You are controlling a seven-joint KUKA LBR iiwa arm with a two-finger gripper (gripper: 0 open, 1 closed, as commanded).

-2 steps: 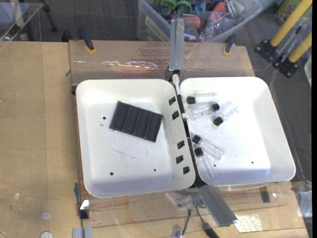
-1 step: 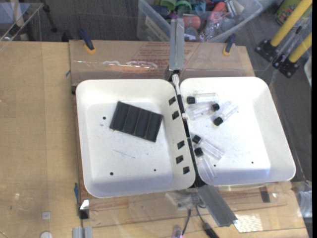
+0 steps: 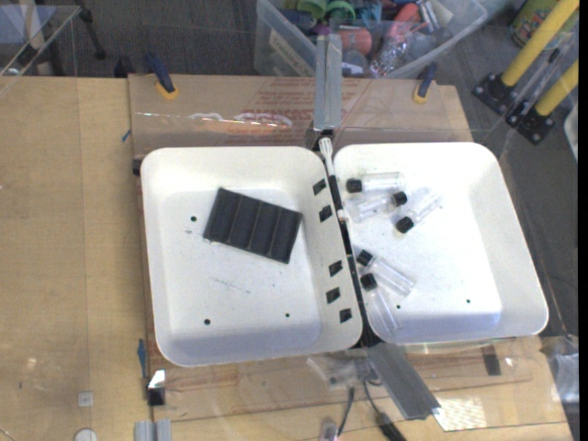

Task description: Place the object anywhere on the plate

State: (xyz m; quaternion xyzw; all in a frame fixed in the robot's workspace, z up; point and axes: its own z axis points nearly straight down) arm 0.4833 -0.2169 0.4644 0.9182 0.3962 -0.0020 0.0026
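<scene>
The plate (image 3: 253,225) is a flat, dark, matte rectangle with shallow ribs running across its short side, and it lies slightly skewed in the upper middle of the left bin (image 3: 152,246), with bare white floor on every side, which would leave room for an approach from above. The task's objects, a handful of small clear vials (image 3: 415,214) with black caps, lie on their sides in the right bin (image 3: 514,246), scattered loosely toward its left half; one pair (image 3: 384,278) sits close to the inner wall, the others nearer the top. Being round and smooth, they would likely roll if nudged, and their transparent bodies almost vanish against the glossy white plastic, so the caps are the clearest cue to where each one is. Both bins are shallow moulded trays with rounded corners, pressed together along a seam marked by a row of black tabs (image 3: 329,242). They rest on a brown sheet (image 3: 230,99) held by clamps (image 3: 163,83) to the pale wooden surface (image 3: 64,246), presumably to stop them shifting
</scene>
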